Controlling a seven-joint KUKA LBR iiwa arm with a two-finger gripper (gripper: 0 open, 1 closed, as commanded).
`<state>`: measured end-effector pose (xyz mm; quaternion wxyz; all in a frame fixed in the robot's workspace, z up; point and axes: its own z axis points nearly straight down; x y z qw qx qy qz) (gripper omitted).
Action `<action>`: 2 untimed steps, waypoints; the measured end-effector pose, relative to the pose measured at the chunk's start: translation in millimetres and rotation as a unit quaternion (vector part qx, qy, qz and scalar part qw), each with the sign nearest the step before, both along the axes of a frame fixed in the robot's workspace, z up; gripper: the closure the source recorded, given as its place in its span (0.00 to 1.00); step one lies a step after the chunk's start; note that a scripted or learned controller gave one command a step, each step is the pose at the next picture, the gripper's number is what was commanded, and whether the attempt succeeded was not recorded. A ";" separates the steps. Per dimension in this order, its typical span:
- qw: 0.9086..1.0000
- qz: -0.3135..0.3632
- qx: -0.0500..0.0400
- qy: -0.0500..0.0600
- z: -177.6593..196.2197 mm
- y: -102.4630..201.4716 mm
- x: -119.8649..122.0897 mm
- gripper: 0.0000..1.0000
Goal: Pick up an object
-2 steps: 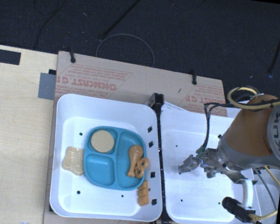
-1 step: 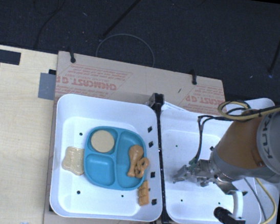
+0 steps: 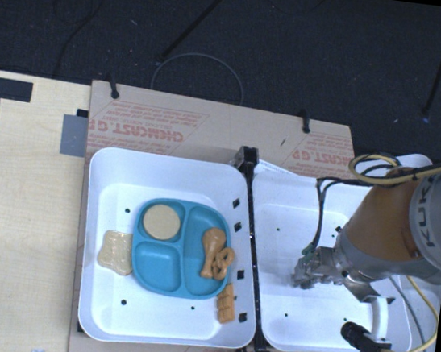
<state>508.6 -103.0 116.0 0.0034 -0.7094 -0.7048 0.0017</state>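
The arm (image 3: 396,228) came in from the right and hung low over the right-hand bin (image 3: 280,334), its orange band bulking above the wrist. The gripper (image 3: 307,273) sat down near the floor of that bin, toward its left half, a small grey cluster pointing leftward. From where I stood it was too small and dark to make out how it was set, and I saw nothing caught in it; the white floor around it looked bare. Yellow and black cables (image 3: 385,166) looped off the arm's upper side.

All the objects lay in the left-hand bin (image 3: 96,308), well apart from the gripper and across the black divider (image 3: 249,248) between the two bins. A blue sectioned plate (image 3: 167,269) rested in the middle of it. A round tan disc (image 3: 160,221), like a cracker or a cookie, sat in the plate's upper left compartment. A twisted brown pretzel-like piece (image 3: 216,254) lay in the right compartment. A pale bread-shaped piece (image 3: 117,253) lay on the bin floor touching the plate's left edge. A small orange-brown piece (image 3: 226,304) lay just beside the plate's lower right corner, close to the divider.

Both bins stood on a sheet of printed cardboard (image 3: 170,127) on the pale wooden bench (image 3: 10,223).
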 end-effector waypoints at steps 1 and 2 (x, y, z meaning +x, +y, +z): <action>1.000 0.003 -0.001 -0.003 41.7 0.3 1.4 1.00; 1.000 0.003 -0.001 -0.004 96.7 1.9 -7.8 1.00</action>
